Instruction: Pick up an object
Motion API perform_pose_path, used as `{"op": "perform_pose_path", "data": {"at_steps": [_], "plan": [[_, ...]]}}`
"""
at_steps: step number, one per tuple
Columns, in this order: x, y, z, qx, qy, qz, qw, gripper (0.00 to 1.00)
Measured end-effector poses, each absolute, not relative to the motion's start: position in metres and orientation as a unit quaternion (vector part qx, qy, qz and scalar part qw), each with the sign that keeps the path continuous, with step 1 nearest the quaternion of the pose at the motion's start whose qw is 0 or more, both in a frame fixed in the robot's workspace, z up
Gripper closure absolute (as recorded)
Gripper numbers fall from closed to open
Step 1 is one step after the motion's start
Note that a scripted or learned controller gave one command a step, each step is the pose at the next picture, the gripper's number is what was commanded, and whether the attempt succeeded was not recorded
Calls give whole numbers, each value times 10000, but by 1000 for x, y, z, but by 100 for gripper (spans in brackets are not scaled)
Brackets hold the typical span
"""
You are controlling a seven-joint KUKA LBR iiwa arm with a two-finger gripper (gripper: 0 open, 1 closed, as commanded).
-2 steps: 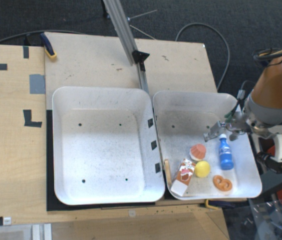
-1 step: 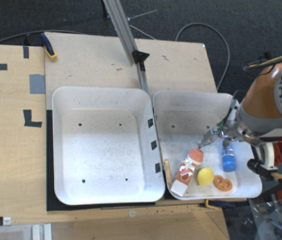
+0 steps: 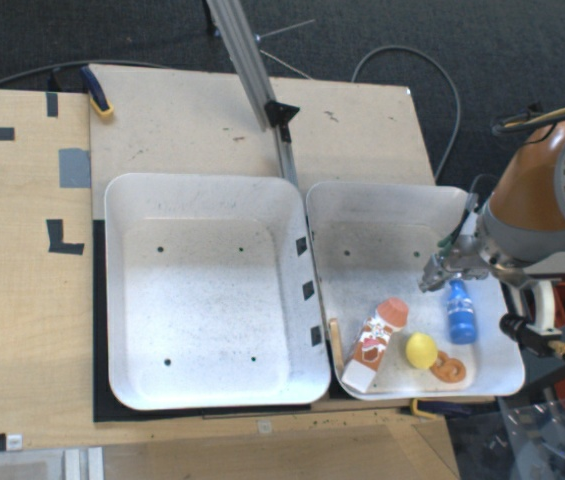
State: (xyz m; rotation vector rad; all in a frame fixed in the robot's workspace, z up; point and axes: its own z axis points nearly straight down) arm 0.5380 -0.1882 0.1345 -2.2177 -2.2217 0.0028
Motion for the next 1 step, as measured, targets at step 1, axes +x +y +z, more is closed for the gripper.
{"op": "perform_pose_path", "data": {"at_steps": [1], "plan": [[536, -186, 197, -7065, -7077, -11, -24, 100]]}}
